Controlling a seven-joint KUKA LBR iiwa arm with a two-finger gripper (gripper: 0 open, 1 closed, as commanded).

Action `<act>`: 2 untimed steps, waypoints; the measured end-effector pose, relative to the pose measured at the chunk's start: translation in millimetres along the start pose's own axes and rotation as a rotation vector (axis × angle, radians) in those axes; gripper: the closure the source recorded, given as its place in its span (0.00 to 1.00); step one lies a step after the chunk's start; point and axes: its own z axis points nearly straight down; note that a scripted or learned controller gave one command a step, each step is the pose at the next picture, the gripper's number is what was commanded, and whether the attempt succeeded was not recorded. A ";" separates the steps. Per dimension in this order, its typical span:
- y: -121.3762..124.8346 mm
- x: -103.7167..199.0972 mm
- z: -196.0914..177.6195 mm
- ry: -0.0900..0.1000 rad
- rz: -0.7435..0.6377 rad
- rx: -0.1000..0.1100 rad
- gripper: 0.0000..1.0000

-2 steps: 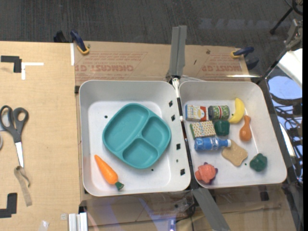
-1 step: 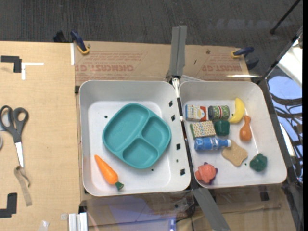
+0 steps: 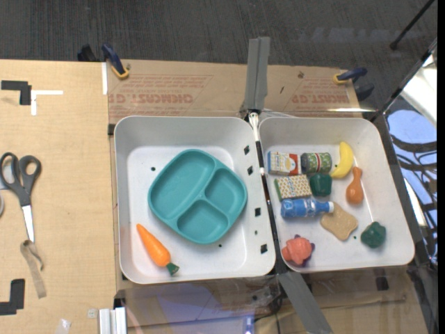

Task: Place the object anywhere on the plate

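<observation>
i see the teal plate (image 3: 198, 195) bare in the left bin (image 3: 128, 186), carrot (image 3: 156, 248) lying beside it. nothing placed yet, whole pick-and-place remains. fingers' state: can't tell.

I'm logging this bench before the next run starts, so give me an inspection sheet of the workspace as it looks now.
Surface: two shallow white bins, left bin and right bin, side by side on brown cardboard.
Job's things: teal three-compartment plate in the left bin, nothing on it; orange toy carrot lies beside it, apart.
Clutter: right bin holds a yellow banana, blue bottle, green can, small carton, toast slice, pink toy, green broccoli-like toy, orange piece.
Grippers: nothing seen.
Cables: dark cables at right.
Surroundings: scissors on the wooden bench; blue clamps on the cardboard.
</observation>
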 end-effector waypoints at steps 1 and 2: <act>-1.6 -0.6 -8.2 -0.003 0.001 0.003 1.00; -3.1 -1.0 -16.4 -0.007 0.003 0.007 1.00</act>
